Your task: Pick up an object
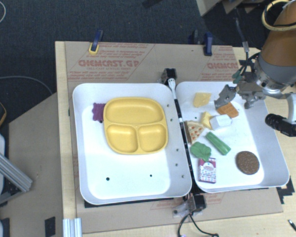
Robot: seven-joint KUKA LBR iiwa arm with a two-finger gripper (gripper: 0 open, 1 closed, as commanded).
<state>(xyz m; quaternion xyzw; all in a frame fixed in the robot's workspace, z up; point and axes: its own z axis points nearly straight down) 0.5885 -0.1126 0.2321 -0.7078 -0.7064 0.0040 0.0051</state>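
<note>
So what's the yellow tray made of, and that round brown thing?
The yellow tray looks like smooth moulded plastic: one even colour, rounded compartments, a soft sheen. The round brown thing looks like a toy cookie, matte and speckled, maybe plastic or foam; the picture can't settle which.

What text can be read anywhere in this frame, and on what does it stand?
"CHEMCAST G.P": red print repeated on the brown board behind the bins; the right-hand copies are cut off.
Small pink carton in the right bin: print too small to read.
</note>
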